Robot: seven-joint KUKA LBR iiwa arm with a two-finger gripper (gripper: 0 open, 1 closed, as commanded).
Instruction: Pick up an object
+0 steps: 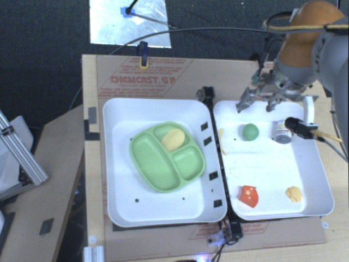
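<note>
The gripper (pixel 256 103) hung over the far edge of the right bin (pixel 313 162), its 2 fingers spread apart with nothing between them. No object had yet been grasped; the step in hand was judged to be the approach.

The right bin held 4 objects: a green ball (pixel 250 131) nearest the gripper, just in front of the fingers; a small can (pixel 282 131) beside it; a red piece (pixel 248 196) and a small yellow piece (pixel 293 194) toward the near edge. The left bin (pixel 117 162) held a green tray (pixel 158 165) with a yellow item (pixel 174 139) in 1 of its compartments.

The ball appeared the likeliest target. The next move would call for centring the spread fingers over it, descending and closing. Being round, it might roll free.
</note>
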